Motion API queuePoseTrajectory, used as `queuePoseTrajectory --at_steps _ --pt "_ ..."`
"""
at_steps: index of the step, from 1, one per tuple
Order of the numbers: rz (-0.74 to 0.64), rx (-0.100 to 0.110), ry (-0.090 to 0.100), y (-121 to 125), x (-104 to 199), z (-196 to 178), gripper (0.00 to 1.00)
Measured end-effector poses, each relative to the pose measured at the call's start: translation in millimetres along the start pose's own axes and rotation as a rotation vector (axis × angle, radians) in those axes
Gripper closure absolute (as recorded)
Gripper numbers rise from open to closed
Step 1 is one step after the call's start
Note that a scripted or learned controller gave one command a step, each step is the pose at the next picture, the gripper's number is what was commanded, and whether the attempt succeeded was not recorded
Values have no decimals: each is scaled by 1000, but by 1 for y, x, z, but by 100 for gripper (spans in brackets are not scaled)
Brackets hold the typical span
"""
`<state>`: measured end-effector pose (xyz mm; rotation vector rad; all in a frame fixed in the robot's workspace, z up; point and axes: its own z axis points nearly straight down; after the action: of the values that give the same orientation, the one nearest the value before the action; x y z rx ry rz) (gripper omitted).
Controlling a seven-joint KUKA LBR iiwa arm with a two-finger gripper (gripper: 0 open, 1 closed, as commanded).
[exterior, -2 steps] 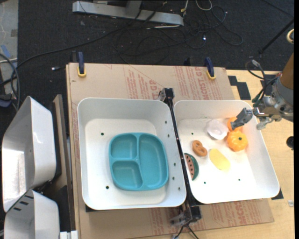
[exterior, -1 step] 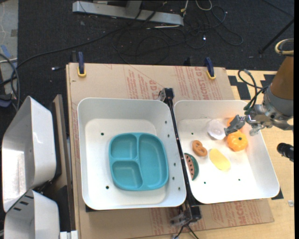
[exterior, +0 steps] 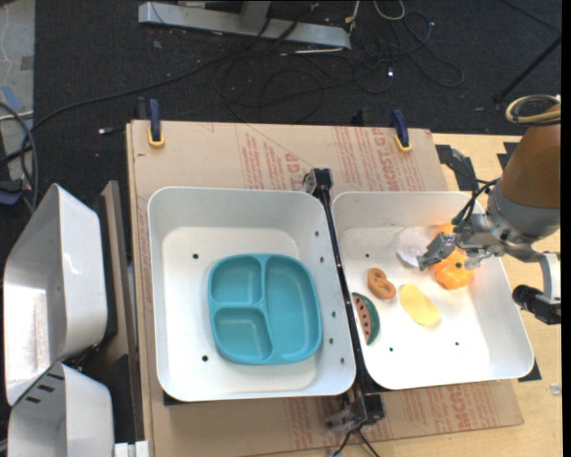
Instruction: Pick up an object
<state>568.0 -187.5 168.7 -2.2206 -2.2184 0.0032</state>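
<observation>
A sheet of brown cardboard [exterior: 268, 152] printed with red lettering covers the bench, held at its far edge by two clamps, one yellow-handled [exterior: 156, 125] and one blue-handled [exterior: 401, 130]. Beyond it lies dark carpeted floor [exterior: 80, 54] strewn with black cables [exterior: 268, 76] and a grey metal bar [exterior: 245, 25]. White plastic tubs [exterior: 53, 294] stand at the left.
</observation>
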Motion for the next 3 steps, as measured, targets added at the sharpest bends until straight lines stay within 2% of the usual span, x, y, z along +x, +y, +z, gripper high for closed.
queuePoseTrajectory --at_steps 1,2,3 --pt "-1 -8 -3 8 2 56 0" --pt "-1 -5 -2 7 3 48 100" --pt "-3 -9 -2 0 9 -4 100"
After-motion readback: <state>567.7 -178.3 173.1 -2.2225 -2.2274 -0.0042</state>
